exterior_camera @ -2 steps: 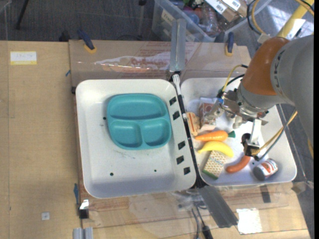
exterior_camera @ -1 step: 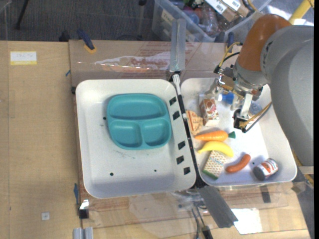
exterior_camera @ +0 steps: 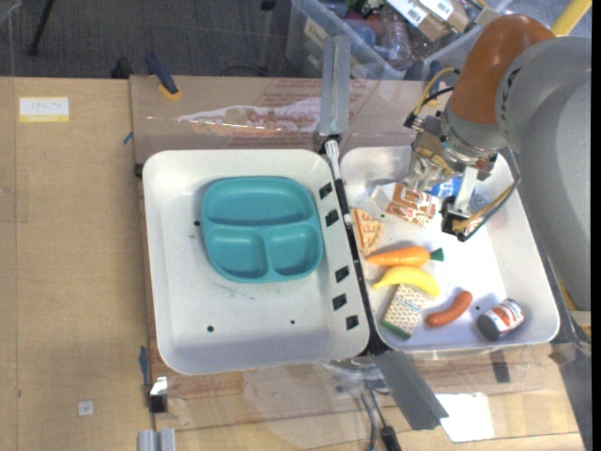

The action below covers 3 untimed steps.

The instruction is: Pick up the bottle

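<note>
Bottle (exterior_camera: 501,318) lies on its side in the right bin's (exterior_camera: 535,252) near right corner, long axis running left to right, dark end leftward, just right of the sausage (exterior_camera: 448,309). My arm reaches in from the right, wrist bent down over the bin's far end. My claw (exterior_camera: 427,178) hangs above a patterned packet (exterior_camera: 411,205); whether clenched or released, I cannot tell.

Two bins (exterior_camera: 169,252), one teal tray (exterior_camera: 258,228)

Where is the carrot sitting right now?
The carrot lies in the right bin, toward its left side, just above the banana and below the gripper.
</note>
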### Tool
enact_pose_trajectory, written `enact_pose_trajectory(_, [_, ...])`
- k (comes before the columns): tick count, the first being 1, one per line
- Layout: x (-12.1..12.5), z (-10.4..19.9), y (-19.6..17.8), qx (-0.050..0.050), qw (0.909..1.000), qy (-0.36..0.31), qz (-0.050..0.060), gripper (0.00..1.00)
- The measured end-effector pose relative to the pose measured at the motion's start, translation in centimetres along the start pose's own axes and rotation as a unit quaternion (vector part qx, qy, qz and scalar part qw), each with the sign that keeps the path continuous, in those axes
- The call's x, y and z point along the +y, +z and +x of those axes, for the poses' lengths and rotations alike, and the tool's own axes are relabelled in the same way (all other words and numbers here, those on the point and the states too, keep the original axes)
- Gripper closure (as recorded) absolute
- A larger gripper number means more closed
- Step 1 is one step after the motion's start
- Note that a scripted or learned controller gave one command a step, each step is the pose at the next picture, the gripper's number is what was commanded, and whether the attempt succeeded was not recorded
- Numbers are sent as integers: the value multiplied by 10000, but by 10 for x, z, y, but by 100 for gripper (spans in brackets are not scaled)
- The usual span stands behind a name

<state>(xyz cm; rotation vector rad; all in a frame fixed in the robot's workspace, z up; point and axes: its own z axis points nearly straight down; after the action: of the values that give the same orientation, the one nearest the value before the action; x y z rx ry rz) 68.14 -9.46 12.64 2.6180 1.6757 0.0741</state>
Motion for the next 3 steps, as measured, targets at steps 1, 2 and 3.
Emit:
enact_pose_trajectory(1, [-2,0,4,-8,10000,-1,31,0])
enact_pose_trajectory(2, [-1,1,-8,-8,10000,-14,12,100])
enact_pose_trajectory(3, [24,-112,-43,-81,9892,-1440,251,100])
